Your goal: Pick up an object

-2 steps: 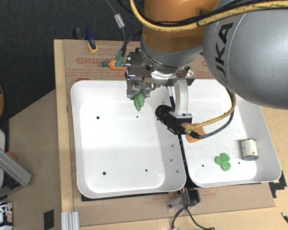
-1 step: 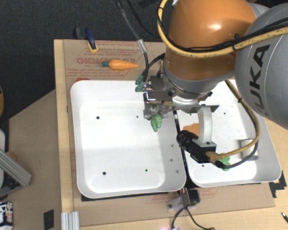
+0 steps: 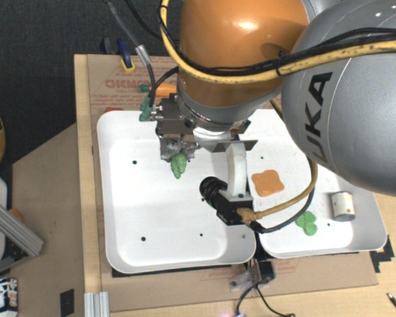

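My gripper hangs over the upper middle of the left bin, under the big orange wrist. A small green object sticks out from between its two fingertips, and the gripper is shut on it. The upper part of the green object is hidden by the fingers. I cannot tell whether it touches the bin floor.
In the right bin lie a flat orange piece, a second green object and a small white cylinder. A black cable fitting on the arm hangs over the seam between the bins. The arm hides much of the right bin.
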Available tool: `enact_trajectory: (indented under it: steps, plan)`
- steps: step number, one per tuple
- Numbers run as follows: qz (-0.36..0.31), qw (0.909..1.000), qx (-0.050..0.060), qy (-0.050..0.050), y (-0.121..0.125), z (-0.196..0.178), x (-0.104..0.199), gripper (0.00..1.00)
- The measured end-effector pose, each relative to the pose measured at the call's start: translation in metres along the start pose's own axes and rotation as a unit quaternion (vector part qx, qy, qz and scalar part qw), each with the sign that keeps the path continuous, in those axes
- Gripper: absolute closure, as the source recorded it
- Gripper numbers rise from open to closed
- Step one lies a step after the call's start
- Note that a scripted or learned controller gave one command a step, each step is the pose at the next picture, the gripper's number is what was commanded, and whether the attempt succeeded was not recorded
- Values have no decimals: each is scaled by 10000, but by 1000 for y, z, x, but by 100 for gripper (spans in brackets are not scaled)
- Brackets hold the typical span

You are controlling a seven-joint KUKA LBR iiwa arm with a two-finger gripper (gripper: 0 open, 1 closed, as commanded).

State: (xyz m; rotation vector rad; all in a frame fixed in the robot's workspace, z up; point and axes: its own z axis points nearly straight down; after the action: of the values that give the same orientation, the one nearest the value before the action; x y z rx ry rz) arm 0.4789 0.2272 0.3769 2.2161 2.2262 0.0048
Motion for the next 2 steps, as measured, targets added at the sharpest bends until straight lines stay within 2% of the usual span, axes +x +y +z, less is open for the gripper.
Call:
enact_trajectory:
  steps: [2]
  plan:
    - [4, 10000, -5, -3, 1, -20, -1, 100]
